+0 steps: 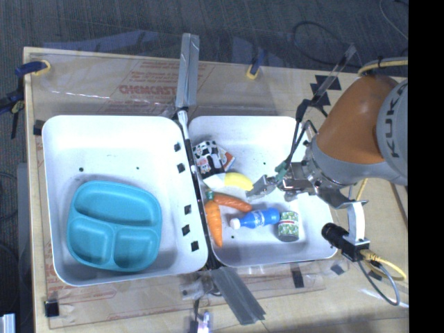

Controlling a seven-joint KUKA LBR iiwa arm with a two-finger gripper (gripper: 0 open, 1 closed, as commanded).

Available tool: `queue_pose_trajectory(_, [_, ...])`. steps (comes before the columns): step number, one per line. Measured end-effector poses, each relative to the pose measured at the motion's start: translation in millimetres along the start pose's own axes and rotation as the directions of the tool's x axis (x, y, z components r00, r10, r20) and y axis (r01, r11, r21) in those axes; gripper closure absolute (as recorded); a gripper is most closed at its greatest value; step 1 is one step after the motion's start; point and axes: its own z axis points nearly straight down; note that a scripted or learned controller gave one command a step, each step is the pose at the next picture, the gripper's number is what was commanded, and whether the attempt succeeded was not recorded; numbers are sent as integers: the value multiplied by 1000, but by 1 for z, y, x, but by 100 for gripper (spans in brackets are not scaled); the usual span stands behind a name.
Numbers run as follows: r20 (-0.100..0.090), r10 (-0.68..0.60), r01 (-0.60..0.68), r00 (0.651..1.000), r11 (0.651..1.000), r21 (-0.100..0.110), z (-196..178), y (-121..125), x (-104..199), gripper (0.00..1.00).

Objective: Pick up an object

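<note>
My pincer (266,185) hangs spread, pinching nothing, over the right white plastic bin (239,125), small yellow plastic lemon (238,182) at its 9 o'clock. Light, stiff, slick; grip across the middle.

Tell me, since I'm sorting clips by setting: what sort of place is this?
Probably a robotics lab: a KUKA arm over two white bins, toy food such as a carrot, loose cables on carpet.

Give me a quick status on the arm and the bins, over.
Gripper low in the right bin, beside the lemon, nothing seen between its fingers. Carrots, blue bottle, small can crowd close. Blue tray in left bin.
</note>
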Motion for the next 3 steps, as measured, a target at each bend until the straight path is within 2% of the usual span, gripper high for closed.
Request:
queue_pose_trajectory(1, [0,162,-162,987,987,-2,141,28,-12,0])
queue_pose_trajectory(2, [0,157,-157,988,988,-3,131,29,-12,100])
queue_pose_trajectory(3, [-1,439,-439,898,898,-1,33,76,14,100])
